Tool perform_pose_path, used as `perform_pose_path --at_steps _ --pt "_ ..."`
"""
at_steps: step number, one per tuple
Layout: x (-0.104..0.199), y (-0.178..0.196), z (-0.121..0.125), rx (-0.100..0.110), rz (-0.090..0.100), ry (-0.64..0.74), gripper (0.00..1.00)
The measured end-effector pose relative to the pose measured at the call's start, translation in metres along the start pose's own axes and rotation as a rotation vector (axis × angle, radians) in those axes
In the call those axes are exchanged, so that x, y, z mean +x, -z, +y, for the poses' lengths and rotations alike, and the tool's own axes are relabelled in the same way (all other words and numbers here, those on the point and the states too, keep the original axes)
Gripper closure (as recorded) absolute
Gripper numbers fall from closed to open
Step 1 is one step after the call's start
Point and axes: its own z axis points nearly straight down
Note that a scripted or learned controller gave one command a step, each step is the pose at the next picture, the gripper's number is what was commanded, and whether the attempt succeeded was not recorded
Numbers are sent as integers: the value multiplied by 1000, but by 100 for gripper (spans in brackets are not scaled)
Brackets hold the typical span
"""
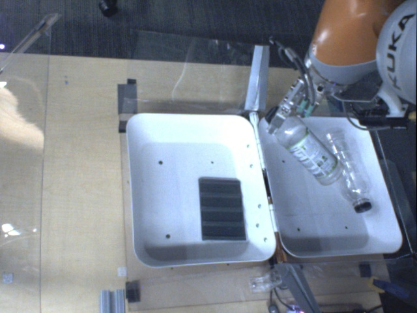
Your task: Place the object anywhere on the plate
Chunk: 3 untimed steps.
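Note:
A clear plastic bottle [307, 150] with a white printed label hangs tilted over the right bin [384, 240], its neck end up at the upper left. My gripper [284, 115] is at that bin's back left corner, shut on the bottle's neck end. The bottle's body slants down to the right from the fingers. The plate [221, 208], a dark ribbed rectangle, lies flat in the left bin [150, 175], towards its front right and well left of the gripper.
A second clear bottle [348, 171] with a black cap [362, 206] lies on the right bin's floor, just right of the held one. The rims where the two bins meet [266, 181] stand between gripper and plate. A metal post [257, 77] rises behind the bins.

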Motion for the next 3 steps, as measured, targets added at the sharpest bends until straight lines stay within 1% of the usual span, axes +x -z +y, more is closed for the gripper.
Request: perform_pose_path --at_steps 1,2,3 --pt "95 -16 40 3 3 -352 100" --pt "141 -154 51 4 4 -474 100" --pt "128 -100 36 2 2 -611 100"
